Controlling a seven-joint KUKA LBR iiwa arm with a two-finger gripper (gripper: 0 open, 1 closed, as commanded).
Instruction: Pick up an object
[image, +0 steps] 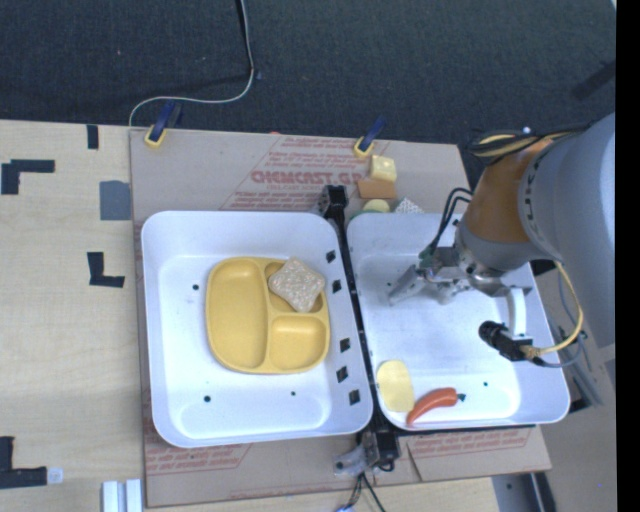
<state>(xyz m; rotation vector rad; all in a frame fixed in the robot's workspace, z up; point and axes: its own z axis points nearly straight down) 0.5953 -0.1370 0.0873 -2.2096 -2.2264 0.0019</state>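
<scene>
The gripper (412, 285) hovers mid right bin (535, 395), fingers' state unclear; approach step, I judge; next, reach the pepper (433, 403) at its front edge.

The arm (585, 190) is a thick, rounded grey body with a broad orange band (500, 205) above the wrist. Below the band sits a dull metal claw (412, 285) with slim grey fingers. A black cable and a yellow cable loop beside a white bracket with a black plug.
</scene>
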